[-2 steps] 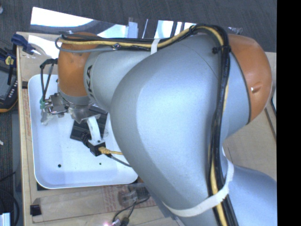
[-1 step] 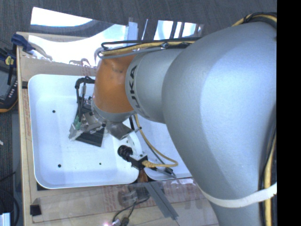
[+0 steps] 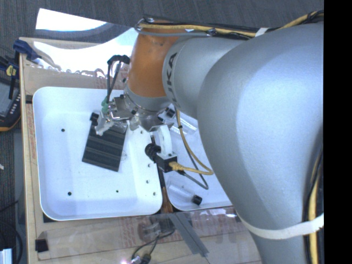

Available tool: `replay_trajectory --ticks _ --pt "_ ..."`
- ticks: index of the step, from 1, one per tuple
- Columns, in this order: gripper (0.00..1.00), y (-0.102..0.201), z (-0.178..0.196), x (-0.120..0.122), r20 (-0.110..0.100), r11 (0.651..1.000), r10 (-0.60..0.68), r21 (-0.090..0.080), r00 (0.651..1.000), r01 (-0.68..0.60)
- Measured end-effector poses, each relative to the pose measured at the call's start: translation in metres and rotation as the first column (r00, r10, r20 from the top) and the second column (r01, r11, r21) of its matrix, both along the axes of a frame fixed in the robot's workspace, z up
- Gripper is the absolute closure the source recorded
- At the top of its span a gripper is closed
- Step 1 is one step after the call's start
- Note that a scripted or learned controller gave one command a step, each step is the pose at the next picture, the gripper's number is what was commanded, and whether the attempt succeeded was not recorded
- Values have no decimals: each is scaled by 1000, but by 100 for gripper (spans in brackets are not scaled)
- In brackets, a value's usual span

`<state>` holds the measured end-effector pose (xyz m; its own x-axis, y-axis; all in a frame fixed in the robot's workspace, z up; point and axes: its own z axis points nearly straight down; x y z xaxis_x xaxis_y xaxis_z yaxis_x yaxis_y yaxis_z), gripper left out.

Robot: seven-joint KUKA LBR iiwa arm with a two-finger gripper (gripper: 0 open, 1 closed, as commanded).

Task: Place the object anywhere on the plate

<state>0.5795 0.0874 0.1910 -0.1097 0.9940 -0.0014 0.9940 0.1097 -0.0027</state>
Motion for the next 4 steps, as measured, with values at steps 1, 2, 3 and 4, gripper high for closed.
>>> replay_trajectory --ticks 1,2,3,4 --pt "0 -14 0 56 -1 998 -62 1 998 62" --pt "0 46 3 50 1 997 77 2 997 -77" --pt "0 91 -89 -34 -4 1000 -26 -1 1000 26" --pt "0 120 24 -70 1 955 297 2 955 -297"
